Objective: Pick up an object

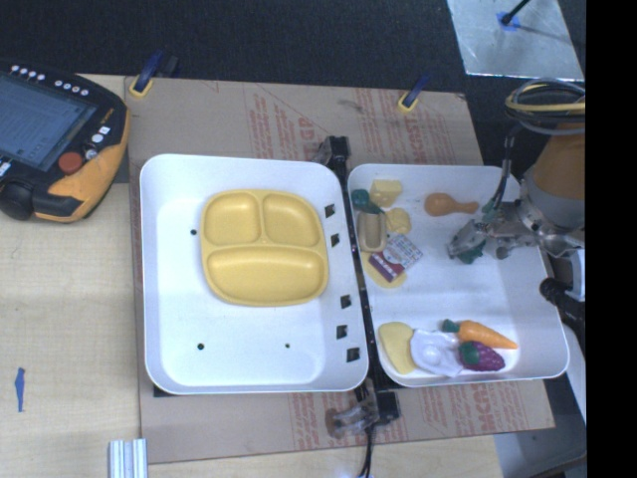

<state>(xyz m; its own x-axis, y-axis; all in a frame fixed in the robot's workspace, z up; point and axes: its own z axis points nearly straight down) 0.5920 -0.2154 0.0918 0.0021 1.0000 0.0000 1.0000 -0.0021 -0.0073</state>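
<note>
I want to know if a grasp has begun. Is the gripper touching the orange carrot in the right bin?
Apart. The camera view shows the gripper higher in the right bin, with bare white floor between it and the carrot.

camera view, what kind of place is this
Probably a robot lab test bench: two white bins clamped side by side, a teach pendant on the bench, and toy food like a carrot.

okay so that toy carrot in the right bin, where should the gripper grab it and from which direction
Best guess: grip the carrot across the middle of its orange body, coming straight down from above. It lies flat and tapers toward the right, so the tip is too thin, and the purple toy sits close along its near side.
</note>
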